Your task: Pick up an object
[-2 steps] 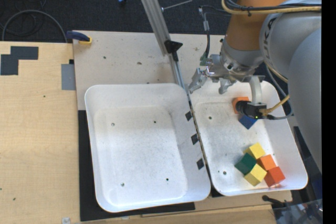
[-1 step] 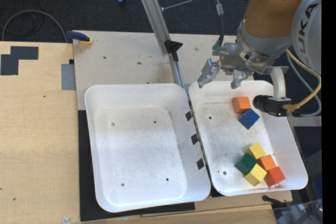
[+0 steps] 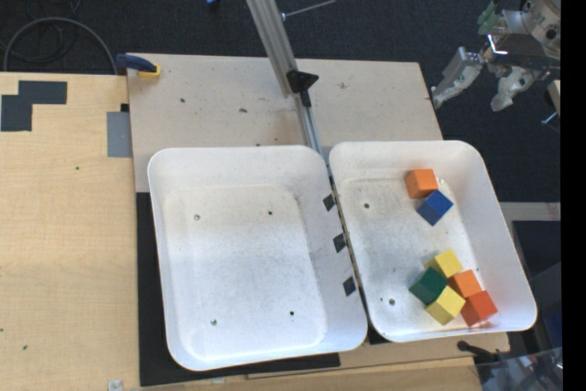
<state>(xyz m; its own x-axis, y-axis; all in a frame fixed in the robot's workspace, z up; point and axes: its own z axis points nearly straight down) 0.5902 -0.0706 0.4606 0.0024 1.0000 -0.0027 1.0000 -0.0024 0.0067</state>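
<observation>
The hand (image 3: 483, 85) hangs spread and empty above the counter, so the approach has not begun. The orange block (image 3: 421, 182) lies below it, slightly left; next, descend over it and close.

One fixed camera is mounted above the bench (image 3: 229, 96). It looks down at a slant on both white bins (image 3: 169, 174), from moderate range.
</observation>
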